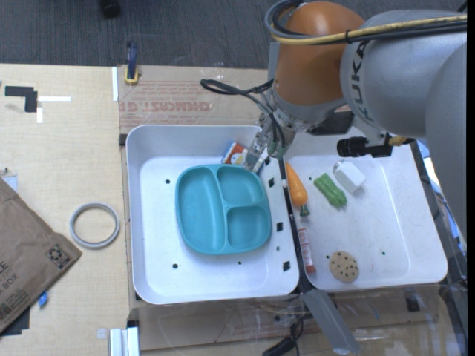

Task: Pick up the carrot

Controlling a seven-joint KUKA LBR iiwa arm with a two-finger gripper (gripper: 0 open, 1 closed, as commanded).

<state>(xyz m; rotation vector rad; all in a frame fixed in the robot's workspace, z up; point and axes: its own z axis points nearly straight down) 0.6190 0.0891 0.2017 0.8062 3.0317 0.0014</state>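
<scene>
Presently the pincer (pixel 265 153) is being held low over the divide between the two bins, just above the carrot (pixel 296 186); its opening cannot be told. The carrot is lying in the right bin (pixel 386 262), beside a blue tray (pixel 223 208) in the left bin (pixel 148 199).

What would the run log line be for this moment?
claw: above bins' divider, near teal plate's rim | carrot: lying in right bin, not held | pickup: not yet done
</scene>
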